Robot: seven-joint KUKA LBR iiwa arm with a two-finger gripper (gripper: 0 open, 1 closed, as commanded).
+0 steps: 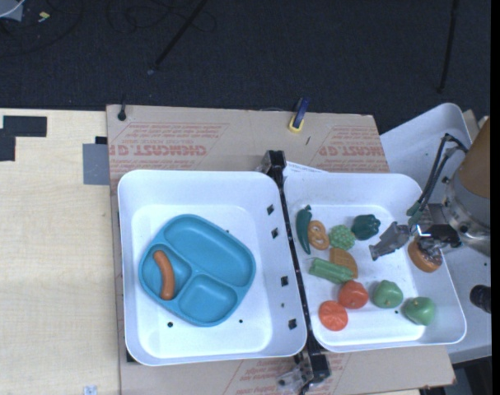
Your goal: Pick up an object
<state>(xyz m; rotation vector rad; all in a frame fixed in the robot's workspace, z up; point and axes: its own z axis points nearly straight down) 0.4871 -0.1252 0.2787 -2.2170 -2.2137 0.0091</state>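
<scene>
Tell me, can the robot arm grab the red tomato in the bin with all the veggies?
Probably yes. The red tomato lies uncovered in the right bin, and the gripper hovers over that same bin, close by. A green pepper and a long green vegetable crowd it, so a clean grab might be tricky.

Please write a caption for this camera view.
Gripper above right bin of toy food; sausage on blue tray.

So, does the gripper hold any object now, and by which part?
It cannot be told: the gripper hangs over the right bin near the toy food, nothing visibly in it.
</scene>
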